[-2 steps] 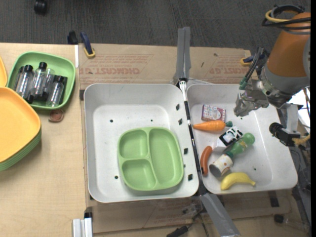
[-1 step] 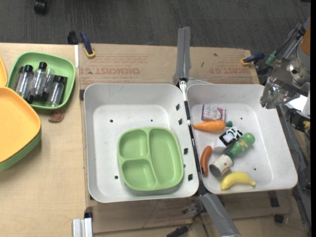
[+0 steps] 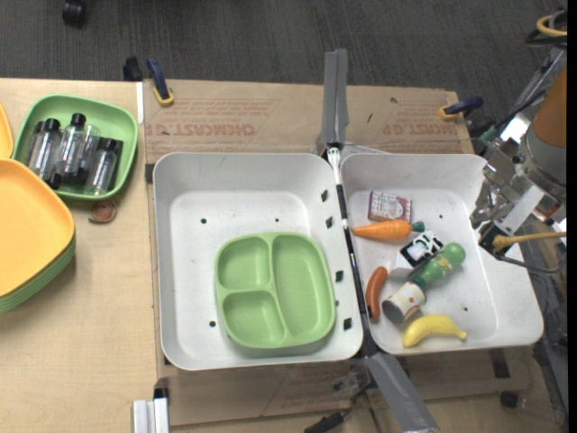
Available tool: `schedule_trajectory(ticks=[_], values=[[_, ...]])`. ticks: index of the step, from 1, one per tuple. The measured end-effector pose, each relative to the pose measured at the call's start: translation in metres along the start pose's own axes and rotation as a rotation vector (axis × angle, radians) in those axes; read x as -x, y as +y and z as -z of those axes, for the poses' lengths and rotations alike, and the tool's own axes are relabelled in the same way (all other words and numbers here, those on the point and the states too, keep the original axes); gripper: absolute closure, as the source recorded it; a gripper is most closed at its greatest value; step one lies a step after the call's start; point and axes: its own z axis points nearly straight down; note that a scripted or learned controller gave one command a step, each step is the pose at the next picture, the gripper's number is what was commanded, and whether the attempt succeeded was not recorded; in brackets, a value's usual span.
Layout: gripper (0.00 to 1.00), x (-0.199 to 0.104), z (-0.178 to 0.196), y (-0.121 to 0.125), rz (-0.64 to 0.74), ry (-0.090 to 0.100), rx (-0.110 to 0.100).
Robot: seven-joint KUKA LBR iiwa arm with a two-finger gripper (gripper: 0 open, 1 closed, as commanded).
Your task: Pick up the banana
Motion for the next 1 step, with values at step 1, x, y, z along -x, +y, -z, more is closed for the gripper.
schedule_trajectory(ticks=[1], values=[[1.0,0.0263,0.0082,0.009,0.362,0.002,0.004]])
